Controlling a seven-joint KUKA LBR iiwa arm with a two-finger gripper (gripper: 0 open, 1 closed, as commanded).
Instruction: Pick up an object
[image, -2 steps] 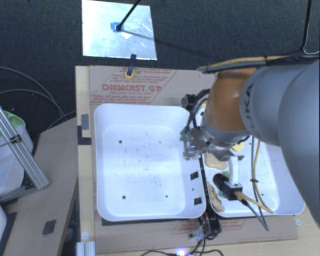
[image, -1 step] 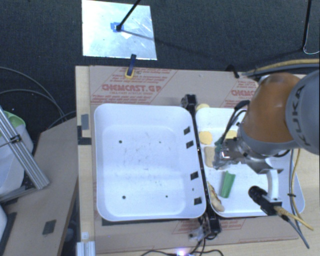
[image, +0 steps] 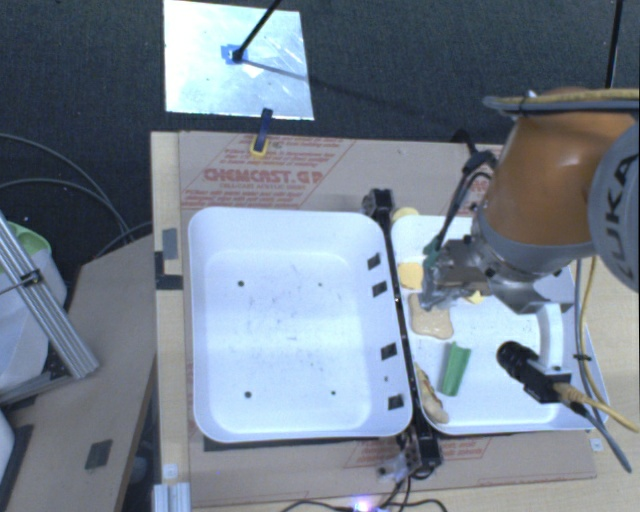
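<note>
The gripper (image: 436, 296) hangs in the right bin (image: 500, 405), right at the upper edge of a flat beige piece (image: 433, 324) — clenched or released, I cannot tell — with a green cylinder (image: 456, 368) near, beyond that piece.

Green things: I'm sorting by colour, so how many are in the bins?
1: a green stick in the right bin, near its front edge; the arm may hide others.

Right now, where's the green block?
In the camera view, the green block lies in the lower-left part of the right bin, just below and right of the beige slab, with the gripper farther up.
</note>
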